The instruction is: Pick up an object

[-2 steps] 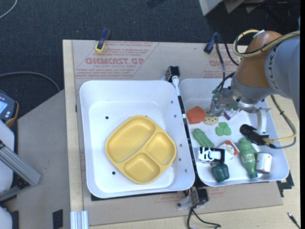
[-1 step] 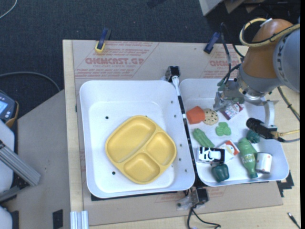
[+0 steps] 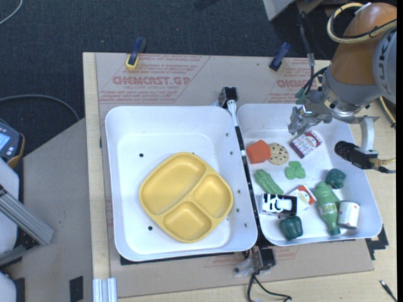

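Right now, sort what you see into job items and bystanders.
Job: tool; right bin with red packet, cookie, orange piece, green bottle, white can.
Bystanders: left bin, yellow tray, blue clamps.

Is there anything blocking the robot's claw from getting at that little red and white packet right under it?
Nothing visible does. The gripper hangs in the right bin, just above and left of the red and white packet, with bare bin floor between them. The cookie and the orange piece lie further left, out of the way.
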You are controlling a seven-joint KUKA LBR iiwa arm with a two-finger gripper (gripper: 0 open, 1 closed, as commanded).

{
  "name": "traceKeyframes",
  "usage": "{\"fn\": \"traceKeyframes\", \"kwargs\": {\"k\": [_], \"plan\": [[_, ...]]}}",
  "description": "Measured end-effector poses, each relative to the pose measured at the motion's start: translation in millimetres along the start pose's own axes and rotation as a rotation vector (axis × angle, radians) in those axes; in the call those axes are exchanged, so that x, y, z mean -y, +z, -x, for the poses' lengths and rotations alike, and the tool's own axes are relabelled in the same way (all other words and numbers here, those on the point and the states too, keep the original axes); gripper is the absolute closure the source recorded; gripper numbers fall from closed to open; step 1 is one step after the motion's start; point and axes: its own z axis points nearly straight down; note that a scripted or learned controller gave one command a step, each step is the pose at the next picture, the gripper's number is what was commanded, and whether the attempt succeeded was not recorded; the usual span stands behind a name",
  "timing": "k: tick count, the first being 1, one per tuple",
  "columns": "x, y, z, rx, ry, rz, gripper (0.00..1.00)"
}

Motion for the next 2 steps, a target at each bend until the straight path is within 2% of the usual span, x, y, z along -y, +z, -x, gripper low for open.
{"fn": "traceKeyframes", "kwargs": {"k": [1,2], "plan": [[-1.5,-36.2,0.0,0.000,0.000,-0.001,1.00],[22.2,-28.3,-42.5,-0.004,-0.002,-0.012,1.00]]}}
